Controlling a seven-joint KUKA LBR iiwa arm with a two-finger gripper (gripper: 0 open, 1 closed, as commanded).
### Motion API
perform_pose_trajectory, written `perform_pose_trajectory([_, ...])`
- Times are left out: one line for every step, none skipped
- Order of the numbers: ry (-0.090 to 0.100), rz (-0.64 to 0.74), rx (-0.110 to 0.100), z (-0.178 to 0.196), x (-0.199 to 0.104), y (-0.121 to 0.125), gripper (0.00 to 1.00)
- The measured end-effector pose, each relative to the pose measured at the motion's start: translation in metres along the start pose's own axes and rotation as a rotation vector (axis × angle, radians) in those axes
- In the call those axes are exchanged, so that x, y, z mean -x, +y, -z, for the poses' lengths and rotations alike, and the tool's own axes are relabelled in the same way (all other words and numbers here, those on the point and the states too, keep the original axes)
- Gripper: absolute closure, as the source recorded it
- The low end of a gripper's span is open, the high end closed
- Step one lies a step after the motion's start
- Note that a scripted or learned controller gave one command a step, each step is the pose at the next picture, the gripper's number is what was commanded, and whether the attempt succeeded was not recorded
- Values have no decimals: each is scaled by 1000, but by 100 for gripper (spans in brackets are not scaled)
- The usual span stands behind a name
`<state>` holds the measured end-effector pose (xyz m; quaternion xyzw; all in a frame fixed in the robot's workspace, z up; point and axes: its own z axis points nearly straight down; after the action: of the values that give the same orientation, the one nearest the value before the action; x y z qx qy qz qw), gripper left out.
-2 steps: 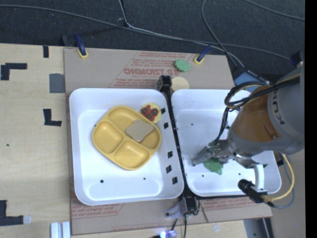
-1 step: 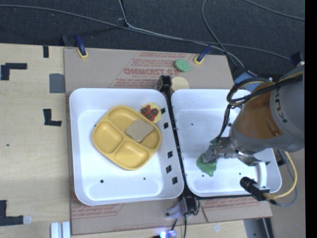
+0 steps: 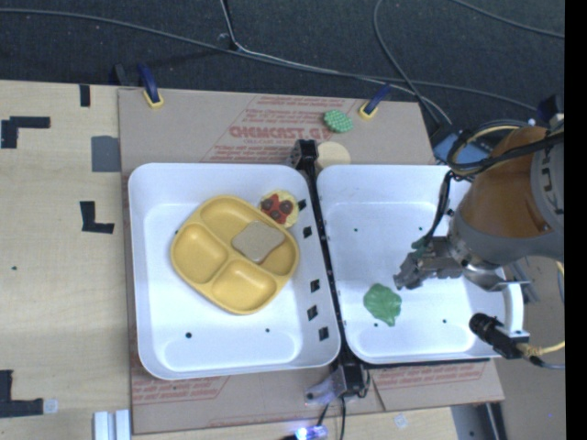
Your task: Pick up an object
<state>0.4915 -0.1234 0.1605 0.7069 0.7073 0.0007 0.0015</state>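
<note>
Gripper [image 3: 410, 273] hangs low in the right bin [image 3: 367, 186] — just right of a green leafy toy [image 3: 382, 302] — finger state unclear.

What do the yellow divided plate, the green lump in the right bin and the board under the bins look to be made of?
Yellow divided plate: likely moulded plastic, smooth with a soft sheen and rounded compartment walls. Green lump: matte and irregular, perhaps soft plastic or rubber play food; too small to be sure. Board: brown cardboard by its flat dull surface and red printed lettering.
</note>
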Motion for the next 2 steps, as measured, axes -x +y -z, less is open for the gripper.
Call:
perform_pose_trajectory([0, 1, 0, 42, -1, 0, 100])
perform_pose_trajectory([0, 1, -1, 75, -1, 1, 100])
